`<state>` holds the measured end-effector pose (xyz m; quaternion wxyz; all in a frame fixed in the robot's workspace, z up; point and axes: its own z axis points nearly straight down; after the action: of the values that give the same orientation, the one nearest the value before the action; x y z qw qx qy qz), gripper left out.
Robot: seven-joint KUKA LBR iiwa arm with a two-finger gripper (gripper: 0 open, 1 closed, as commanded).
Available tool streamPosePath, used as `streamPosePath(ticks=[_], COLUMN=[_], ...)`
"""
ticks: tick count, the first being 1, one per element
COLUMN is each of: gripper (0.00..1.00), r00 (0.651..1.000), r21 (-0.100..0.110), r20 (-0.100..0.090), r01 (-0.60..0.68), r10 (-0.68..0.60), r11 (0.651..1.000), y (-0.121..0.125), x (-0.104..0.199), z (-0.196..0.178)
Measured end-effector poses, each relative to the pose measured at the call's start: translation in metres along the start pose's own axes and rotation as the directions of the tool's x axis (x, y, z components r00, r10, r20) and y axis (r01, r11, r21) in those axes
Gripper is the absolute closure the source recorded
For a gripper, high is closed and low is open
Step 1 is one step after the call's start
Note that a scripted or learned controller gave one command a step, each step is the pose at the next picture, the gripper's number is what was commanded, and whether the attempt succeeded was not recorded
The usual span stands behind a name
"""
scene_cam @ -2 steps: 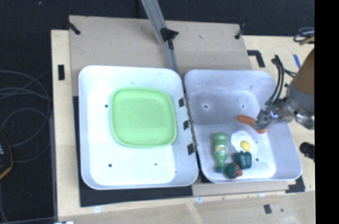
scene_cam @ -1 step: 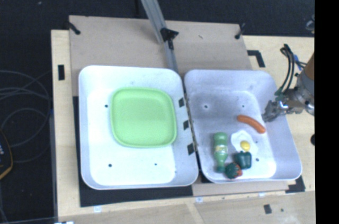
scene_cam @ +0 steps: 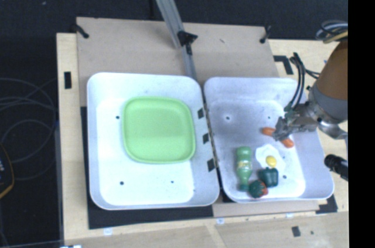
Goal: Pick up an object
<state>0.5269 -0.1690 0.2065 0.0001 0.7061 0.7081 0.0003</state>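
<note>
Nearest the camera, at the near edge of the right-hand shallow white bin (scene_cam: 234, 94), lies a tight cluster: a dark green rounded toy (scene_cam: 256, 188) touching a teal block-like piece (scene_cam: 269, 176), a light green bottle-shaped toy (scene_cam: 244, 166) just to their left, and a white fried-egg toy with a yellow yolk (scene_cam: 270, 160) just beyond them; farther in sits a small orange carrot-like piece (scene_cam: 268, 131), with a second orange bit (scene_cam: 287, 143) near it on the right. The hand (scene_cam: 289, 126) hangs over this orange pair, at the end of the grey arm with its orange band (scene_cam: 334, 74) reaching in from the right; whether it is spread or pressed together I cannot tell, since its dark parts merge from this angle, and nothing is plainly seen pinched in it. The left bin (scene_cam: 99, 124) holds a flat light green square plate (scene_cam: 159, 129), well apart from the hand; the pale surface (scene_cam: 234, 50) carries both bins.

The likely target, I judge, is one of the orange pieces; both are small and low, so the hand may close on air or nudge one aside; descending between them risks catching neither; the bin's right wall is near, and a drift rightward could strike it; a push toward the near cluster could scatter the egg and bottle.
</note>
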Motion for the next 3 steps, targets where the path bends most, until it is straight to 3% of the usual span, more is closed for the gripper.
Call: streamPosePath(ticks=[3], gripper=[1.00], r00=[1.000], r21=[-0.001], r20=[-0.001], r01=[0.001], r10=[-0.001], r11=[1.000], y=[-0.005], x=[0.152], z=[-0.024])
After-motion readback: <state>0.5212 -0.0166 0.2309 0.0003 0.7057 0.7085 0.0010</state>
